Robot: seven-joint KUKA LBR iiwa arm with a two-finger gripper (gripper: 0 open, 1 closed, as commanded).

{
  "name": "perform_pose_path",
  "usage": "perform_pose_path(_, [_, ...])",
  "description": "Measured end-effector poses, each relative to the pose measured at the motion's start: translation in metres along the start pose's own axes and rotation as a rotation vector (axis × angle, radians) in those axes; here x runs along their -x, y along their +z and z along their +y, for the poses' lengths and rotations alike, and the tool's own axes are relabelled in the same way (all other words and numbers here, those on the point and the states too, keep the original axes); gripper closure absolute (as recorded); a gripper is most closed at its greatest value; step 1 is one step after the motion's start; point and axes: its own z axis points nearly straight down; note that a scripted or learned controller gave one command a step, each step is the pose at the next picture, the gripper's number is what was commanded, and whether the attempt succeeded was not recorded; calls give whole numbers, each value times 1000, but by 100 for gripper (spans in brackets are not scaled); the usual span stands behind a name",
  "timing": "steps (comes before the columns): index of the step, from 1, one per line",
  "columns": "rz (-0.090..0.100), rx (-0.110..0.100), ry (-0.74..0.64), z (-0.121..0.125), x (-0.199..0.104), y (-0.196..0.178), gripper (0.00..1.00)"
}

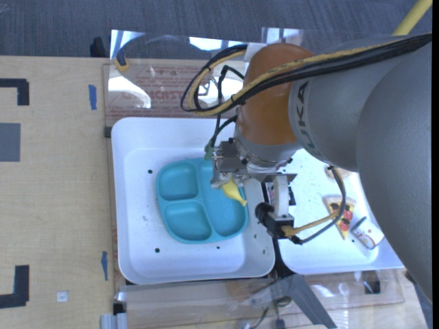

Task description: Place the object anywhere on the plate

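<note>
Camera view: yellow object [235, 192] sits just under the jaws, over the blue plate [199, 204]; grip unclear.

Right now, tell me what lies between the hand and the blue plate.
In the camera view, a small yellow object lies just under the hand, over the blue plate's right compartment; whether it is gripped is unclear.

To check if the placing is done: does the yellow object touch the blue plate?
Cannot tell. In the camera view the yellow object overlaps the blue plate beneath the tool, but the slanted angle hides whether it rests there or hangs above.
</note>
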Motion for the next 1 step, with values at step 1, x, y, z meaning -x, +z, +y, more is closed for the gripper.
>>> perform_pose_path(1, [-3,-1,6,0,4,1,0])
